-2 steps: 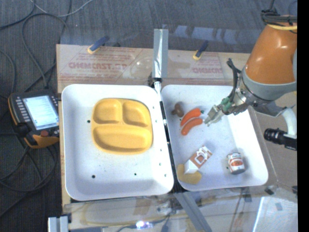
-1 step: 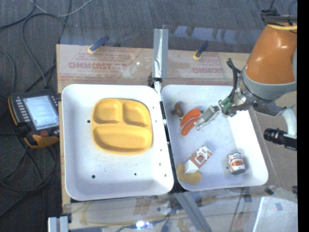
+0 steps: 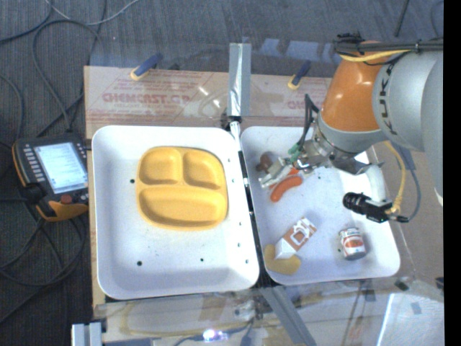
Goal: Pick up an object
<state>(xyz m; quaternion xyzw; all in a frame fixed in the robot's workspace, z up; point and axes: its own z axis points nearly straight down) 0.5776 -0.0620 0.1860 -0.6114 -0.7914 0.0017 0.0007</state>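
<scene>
Down low in the right bin [image 3: 385, 265], with the fingers [image 3: 301, 157] just above and right of the orange hot dog [image 3: 286, 187], lying slanted with its long side going up-right toward them; cannot tell how wide apart or holding anything.

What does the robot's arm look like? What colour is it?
The arm is fat, round and smooth. It is silver-grey, with a shiny orange band near the wrist and dark KUKA letters on the grey part. Thin black cables run along it. At its tip is a small metal gripper with green bits.
</scene>
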